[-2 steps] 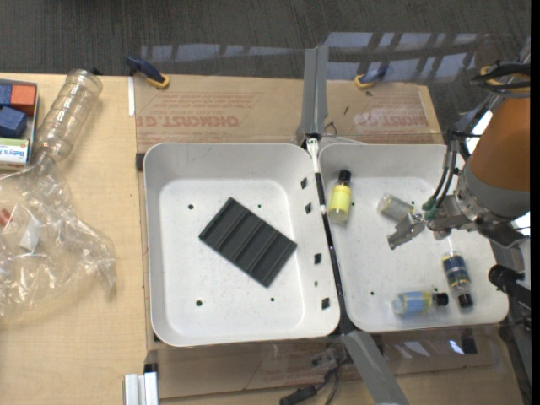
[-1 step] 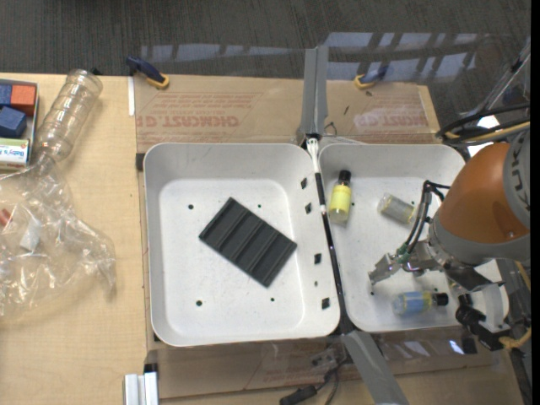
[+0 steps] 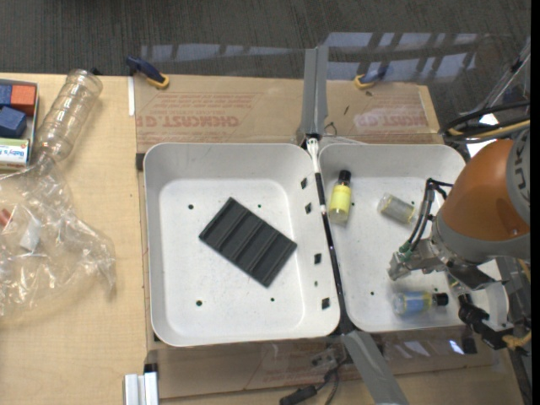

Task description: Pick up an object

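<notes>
Bottles: three small ones in the right bin; nearest, a clear one with blue inside lying at lower right, a clear one above it, a yellow one farthest.
Gripper: just above the blue bottle; open or closed, cannot tell.
Arm: rounded, orange, at frame right.
Left bin: one dark ribbed rectangular slab.

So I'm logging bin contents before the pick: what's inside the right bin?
The right bin holds a yellow bottle, a small clear vial and a blue-tinted bottle. The end effector hangs just above the blue one; the arm covers the bin's right side.
</notes>
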Robot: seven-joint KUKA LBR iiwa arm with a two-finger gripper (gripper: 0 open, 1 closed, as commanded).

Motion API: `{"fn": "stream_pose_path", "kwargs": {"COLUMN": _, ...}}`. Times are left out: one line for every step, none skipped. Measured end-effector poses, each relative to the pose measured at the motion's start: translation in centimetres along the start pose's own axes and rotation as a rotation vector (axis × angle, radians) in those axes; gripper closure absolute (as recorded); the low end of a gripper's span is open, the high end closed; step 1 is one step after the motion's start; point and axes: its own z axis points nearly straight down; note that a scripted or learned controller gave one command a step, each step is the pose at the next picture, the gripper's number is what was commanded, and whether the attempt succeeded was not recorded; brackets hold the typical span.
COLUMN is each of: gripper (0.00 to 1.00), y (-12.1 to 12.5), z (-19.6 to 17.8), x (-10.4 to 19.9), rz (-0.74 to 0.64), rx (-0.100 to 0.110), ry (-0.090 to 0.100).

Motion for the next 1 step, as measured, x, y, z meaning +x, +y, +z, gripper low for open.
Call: {"fn": "stream_pose_path", "kwargs": {"gripper": 0.0, "y": 0.0, "z": 0.0, "x": 0.0, "rz": 0.0, "rx": 0.0, "ry": 0.0}}
